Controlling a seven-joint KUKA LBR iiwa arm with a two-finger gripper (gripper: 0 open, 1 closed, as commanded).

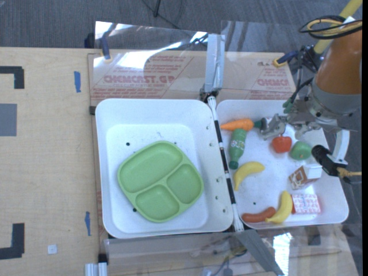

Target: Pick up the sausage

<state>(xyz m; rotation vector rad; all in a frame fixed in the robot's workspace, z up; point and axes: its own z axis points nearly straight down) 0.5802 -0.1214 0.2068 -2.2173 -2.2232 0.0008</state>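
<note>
The reddish-brown toy sausage (258,215) lies at the near edge of the right-hand white bin (340,211), close against the rim, with the lower yellow plastic banana (282,207) touching or overlapping its right end. Just beyond sit a red-and-white patterned packet (306,203) and a small brown-and-white carton (299,177); a second yellow banana (246,172) lies further up. The two-finger gripper (275,126) hangs well apart from the sausage, at the bin's far side near the orange carrot (237,124) and red tomato-like piece (281,144); how far it is open cannot be told, and nothing is seen held. Risks, as judged: a descent beside the wall may strike the rim, and the adjoining banana may be caught instead or nudge the sausage aside.
</note>
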